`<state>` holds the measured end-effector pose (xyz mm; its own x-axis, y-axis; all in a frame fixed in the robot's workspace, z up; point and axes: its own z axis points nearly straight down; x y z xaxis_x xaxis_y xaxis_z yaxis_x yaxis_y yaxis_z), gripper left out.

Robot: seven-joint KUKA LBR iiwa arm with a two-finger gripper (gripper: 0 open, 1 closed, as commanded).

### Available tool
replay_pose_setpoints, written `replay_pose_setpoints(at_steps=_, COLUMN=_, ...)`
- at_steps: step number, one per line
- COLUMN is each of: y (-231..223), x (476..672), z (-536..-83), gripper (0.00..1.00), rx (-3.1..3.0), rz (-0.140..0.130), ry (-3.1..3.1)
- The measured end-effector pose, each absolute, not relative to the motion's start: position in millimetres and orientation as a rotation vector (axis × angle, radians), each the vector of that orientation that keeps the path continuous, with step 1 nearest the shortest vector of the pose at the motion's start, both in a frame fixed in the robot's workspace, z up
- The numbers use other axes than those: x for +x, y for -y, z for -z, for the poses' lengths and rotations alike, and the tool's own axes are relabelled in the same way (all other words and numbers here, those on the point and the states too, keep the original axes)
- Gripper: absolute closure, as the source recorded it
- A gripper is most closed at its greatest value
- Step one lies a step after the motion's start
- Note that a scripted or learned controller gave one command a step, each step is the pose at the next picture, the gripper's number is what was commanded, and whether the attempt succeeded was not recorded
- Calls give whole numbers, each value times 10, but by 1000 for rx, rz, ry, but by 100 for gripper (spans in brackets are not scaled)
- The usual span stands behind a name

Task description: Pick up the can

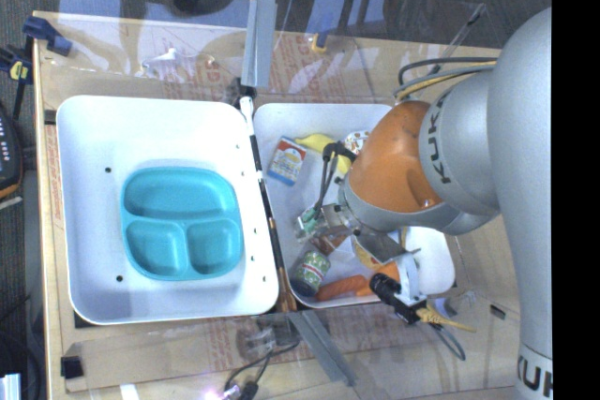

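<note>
The can lay low in the right bin, under my wrist.

The can (312,269) lay on its side near the front edge of the right bin (272,122), just beside an orange carrot (347,288). My jaws (323,228) hung just above it; I could not tell whether they were spread or pressed together. Farther back lay a small blue box (287,161) and a yellow item (316,143). The left bin (84,126) held a teal divided tray (180,222).

The left bin (84,201) lies open from above except where a teal divided tray (180,222) sits. The right bin (272,122) is crowded: the arm (441,164) overhangs its middle, with the can (312,269), carrot (345,288) and small carton (287,160) packed close along its left side.
</note>
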<state>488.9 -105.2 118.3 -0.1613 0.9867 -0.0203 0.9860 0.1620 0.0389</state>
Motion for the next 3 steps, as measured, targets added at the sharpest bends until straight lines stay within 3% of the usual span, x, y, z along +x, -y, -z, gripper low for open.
replay_pose_setpoints(at_steps=1, y=1069, x=4888, z=-1186, gripper=0, rx=2008, rz=-22, ry=-2360)
replay_pose_setpoints(at_steps=2, y=1281, x=4769, z=-1273, gripper=0, rx=1401, rz=0, ry=-2812)
replay_pose_setpoints(at_steps=3, y=1752, x=4776, z=-2246, gripper=0, rx=999, rz=1, ry=-2975)
